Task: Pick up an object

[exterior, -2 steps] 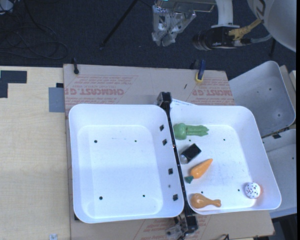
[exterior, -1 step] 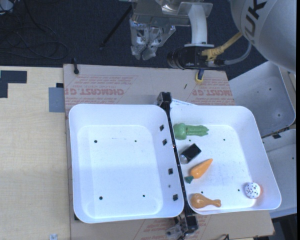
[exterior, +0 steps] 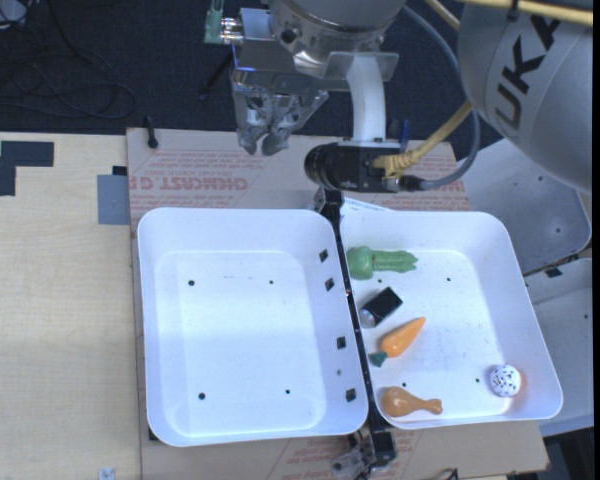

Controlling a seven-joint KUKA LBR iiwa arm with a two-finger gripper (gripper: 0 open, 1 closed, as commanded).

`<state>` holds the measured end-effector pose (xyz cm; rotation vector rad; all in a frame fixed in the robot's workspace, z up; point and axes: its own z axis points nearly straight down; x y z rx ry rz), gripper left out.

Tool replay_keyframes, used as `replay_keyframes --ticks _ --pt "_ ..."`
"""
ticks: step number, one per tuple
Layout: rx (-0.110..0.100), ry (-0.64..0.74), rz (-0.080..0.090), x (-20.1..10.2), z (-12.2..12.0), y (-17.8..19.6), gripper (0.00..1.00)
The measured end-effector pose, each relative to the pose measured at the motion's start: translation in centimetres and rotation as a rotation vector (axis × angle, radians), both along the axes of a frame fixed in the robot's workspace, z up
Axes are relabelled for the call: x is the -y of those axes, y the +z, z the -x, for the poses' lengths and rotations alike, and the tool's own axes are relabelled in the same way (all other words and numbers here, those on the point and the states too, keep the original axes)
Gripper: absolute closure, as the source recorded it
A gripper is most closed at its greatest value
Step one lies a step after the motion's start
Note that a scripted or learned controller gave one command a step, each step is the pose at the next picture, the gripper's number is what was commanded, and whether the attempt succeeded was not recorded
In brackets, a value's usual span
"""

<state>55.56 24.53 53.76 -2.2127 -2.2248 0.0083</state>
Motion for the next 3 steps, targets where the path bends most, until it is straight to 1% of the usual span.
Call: replay_keyframes --ticks 1,2,3 --pt "0.001 -0.002 0.0 0.2 5.4 0.0 1.0" --pt "0.003 -0.006 0.001 0.1 1.7 -0.1 1.0" --pt "0.0 -0.001 0.001 0.2 8.3 0.0 1.0"
